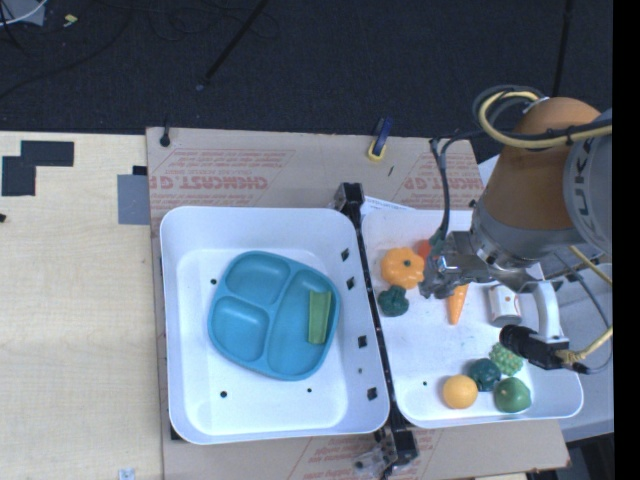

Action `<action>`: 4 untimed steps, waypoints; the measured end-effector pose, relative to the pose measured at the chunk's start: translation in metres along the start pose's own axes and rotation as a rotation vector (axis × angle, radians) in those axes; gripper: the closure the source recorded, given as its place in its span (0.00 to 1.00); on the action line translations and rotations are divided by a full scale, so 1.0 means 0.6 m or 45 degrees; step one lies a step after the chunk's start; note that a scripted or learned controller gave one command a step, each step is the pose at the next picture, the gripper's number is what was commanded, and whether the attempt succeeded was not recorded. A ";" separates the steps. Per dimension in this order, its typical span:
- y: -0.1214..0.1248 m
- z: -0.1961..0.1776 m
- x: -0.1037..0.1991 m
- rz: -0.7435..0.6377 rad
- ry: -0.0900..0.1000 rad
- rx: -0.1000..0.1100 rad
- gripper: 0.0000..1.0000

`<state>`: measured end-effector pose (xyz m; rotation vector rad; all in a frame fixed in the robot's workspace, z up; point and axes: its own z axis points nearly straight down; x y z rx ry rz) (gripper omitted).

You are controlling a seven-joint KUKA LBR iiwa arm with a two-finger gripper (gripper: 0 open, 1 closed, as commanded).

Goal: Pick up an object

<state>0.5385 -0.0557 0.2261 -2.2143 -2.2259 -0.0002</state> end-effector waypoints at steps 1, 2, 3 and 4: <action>0.054 0.010 0.060 0.002 -0.001 0.001 1.00; 0.098 -0.015 0.127 0.001 0.000 -0.001 1.00; 0.082 0.002 0.139 0.004 -0.002 0.006 1.00; 0.086 -0.016 0.131 0.005 -0.002 0.002 1.00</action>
